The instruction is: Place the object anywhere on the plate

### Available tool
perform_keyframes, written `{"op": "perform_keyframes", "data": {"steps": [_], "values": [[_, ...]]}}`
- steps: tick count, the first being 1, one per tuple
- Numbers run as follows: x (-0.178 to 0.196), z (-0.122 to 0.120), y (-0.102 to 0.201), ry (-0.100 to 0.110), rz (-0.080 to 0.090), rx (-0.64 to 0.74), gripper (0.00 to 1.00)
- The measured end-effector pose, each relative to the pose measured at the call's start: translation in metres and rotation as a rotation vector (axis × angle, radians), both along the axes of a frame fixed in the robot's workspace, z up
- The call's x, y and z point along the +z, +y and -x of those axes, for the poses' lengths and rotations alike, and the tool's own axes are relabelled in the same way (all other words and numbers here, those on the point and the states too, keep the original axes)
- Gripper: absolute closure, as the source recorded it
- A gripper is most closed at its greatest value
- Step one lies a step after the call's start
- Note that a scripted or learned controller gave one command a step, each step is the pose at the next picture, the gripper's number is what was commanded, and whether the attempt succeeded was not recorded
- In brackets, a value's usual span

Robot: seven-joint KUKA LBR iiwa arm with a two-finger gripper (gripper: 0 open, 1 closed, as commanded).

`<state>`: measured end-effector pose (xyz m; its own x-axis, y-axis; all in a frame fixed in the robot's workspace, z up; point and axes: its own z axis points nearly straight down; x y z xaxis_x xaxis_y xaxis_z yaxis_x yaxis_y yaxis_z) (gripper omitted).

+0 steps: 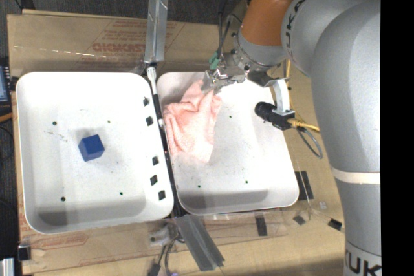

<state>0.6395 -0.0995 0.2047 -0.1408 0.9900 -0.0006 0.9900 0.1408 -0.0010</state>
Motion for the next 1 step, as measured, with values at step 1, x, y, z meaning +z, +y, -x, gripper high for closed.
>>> {"op": "perform_keyframes", "data": {"steps": [1], "values": [[0.0265, -0.0002, 0.0005, 0.002, -0.001, 0.005, 1.00]]}}
